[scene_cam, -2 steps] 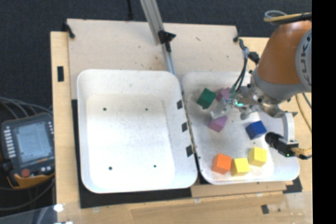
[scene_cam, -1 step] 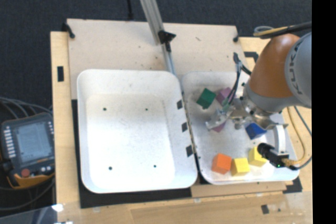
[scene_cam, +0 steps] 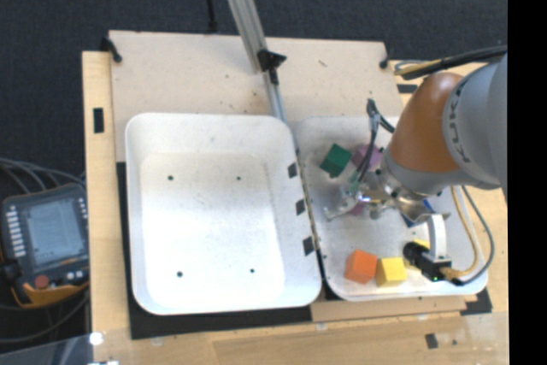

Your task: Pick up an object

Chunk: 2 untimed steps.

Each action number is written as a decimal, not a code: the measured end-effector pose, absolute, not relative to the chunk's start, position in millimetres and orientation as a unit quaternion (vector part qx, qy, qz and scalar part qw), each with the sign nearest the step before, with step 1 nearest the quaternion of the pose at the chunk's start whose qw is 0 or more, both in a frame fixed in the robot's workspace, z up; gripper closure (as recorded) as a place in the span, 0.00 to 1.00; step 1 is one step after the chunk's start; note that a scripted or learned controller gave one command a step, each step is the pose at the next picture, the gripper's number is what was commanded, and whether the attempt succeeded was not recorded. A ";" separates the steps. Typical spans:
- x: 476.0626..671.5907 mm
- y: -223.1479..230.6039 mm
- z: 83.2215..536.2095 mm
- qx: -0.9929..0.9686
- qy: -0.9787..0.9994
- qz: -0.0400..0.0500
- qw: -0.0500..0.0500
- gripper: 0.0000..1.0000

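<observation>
Green block (scene_cam: 336, 159), a small tilted cube, lies in the right bin (scene_cam: 342, 291) just left of the gripper (scene_cam: 355, 203); finger state cannot be told. Orange block (scene_cam: 361, 267) touches yellow block (scene_cam: 392, 271). No legible writing.

A pale wooden bench (scene_cam: 197, 77) carries two shallow white bins side by side, their inner edges touching. The left bin (scene_cam: 145, 184) takes the larger share of the board — the right bin (scene_cam: 312, 137) sits partly under the arm. An aluminium post (scene_cam: 244, 0) rises at a slant from the bench's far part (its foot lies just behind the bins' meeting edge).
</observation>
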<state>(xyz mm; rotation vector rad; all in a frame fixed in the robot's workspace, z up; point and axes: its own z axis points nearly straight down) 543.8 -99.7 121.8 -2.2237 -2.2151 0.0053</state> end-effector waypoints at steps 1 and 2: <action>544.6 -101.3 97.0 -0.708 -0.706 0.000 -0.001 0.00; 545.6 -102.4 109.2 -0.710 -0.704 -0.001 -0.002 1.00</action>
